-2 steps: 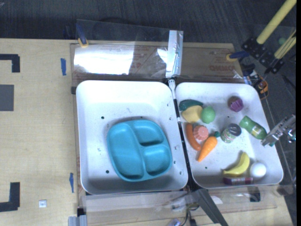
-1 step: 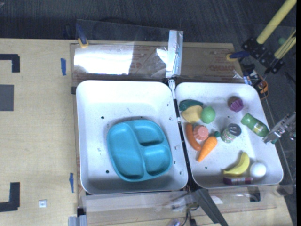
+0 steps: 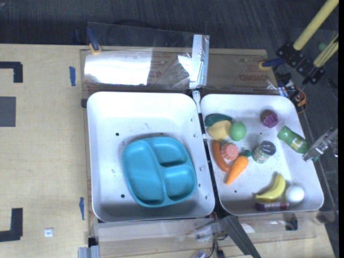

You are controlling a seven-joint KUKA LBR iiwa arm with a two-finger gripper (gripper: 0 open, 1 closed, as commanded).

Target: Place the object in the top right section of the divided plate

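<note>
A blue divided plate (image 3: 158, 170) lies in the left bin (image 3: 107, 122). It has one long section on its left and two smaller ones on its right, and all three hold nothing. The right bin (image 3: 309, 198) holds several toy foods: a carrot (image 3: 237, 169), a banana (image 3: 273, 187), a white egg (image 3: 294, 193), a green bottle (image 3: 292, 138), a small jar (image 3: 264, 151), a purple piece (image 3: 270, 118), a green ball (image 3: 237, 130) and a yellow piece (image 3: 219, 129). My gripper (image 3: 322, 145) pokes in at the right bin's right rim, just right of the green bottle and apart from it.
A pink piece (image 3: 230, 151) lies on an orange one (image 3: 217, 153) beside the carrot. A dark green piece (image 3: 217, 119) sits above the yellow one. A clear plastic sheet (image 3: 145, 63) stands behind the bins. Yellow-handled clamps (image 3: 306, 42) stick out at the top right.
</note>
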